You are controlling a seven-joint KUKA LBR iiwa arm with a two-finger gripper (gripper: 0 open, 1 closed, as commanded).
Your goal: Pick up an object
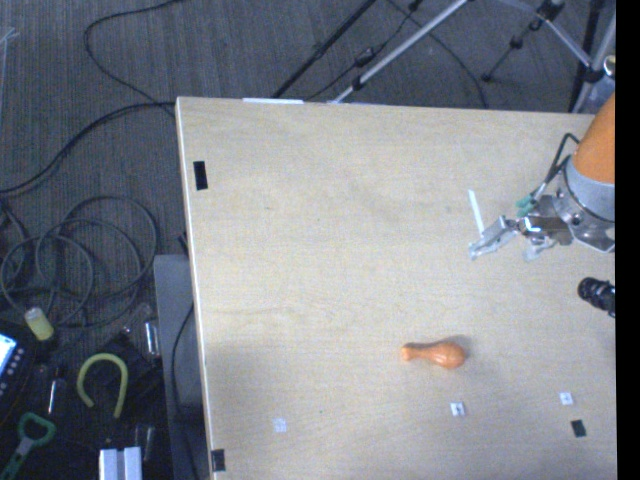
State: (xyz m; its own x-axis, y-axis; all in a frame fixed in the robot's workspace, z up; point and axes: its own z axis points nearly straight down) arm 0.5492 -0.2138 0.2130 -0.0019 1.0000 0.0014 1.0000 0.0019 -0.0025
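A small orange gourd-shaped object [435, 354] lies on its side on the pale wooden benchtop [330, 248], toward the lower middle right. My gripper [476, 230] hangs at the right, above and to the right of the orange object and well apart from it. Its two thin fingers [473, 208] spread in a V pointing left, open, with nothing between them. The arm's orange band [600, 153] shows at the right edge.
Small black and white markers [457, 408] dot the benchtop near its front and at its left edge [200, 174]. Left of the bench, cables and tools [90, 268] lie on the floor. Tripod legs [430, 18] stand behind the far edge.
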